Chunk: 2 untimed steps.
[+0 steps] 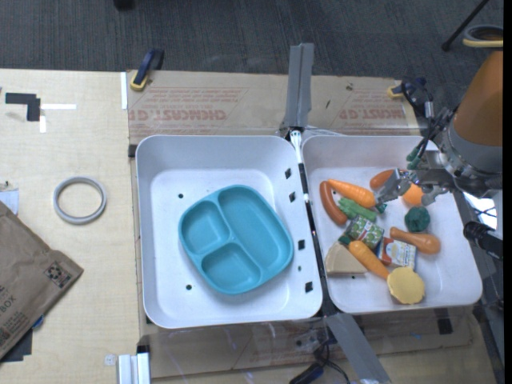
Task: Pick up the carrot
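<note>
Gripper (398, 187) hangs low in the right bin (472, 294), fingers parted, nothing between them. Carrot (350, 190) lies just to its left, near the bin's upper-left corner.

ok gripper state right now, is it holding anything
gripper: low in the right bin among the toy food, by an orange piece; open, shut or holding cannot be told.
</note>
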Each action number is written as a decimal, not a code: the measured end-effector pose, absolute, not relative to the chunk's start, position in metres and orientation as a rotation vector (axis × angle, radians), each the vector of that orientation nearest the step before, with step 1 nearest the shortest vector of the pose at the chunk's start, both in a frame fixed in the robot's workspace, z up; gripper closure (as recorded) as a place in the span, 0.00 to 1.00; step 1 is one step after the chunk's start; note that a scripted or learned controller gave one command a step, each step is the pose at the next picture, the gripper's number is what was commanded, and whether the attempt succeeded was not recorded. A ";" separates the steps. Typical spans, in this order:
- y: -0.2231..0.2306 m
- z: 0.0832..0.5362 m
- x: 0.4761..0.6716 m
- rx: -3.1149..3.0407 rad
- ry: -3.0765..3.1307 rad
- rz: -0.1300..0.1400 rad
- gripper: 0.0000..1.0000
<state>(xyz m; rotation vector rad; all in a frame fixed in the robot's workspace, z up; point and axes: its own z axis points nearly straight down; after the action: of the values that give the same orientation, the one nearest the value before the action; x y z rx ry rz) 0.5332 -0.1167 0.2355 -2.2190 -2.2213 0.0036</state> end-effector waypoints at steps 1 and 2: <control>-0.093 0.142 0.602 -2.388 -2.039 0.003 0.00; -0.125 0.093 0.628 -2.306 -2.135 0.000 0.00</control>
<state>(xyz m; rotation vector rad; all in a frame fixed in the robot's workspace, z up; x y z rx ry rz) 0.6283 -0.1248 0.0928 -2.3064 -2.1350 -0.0001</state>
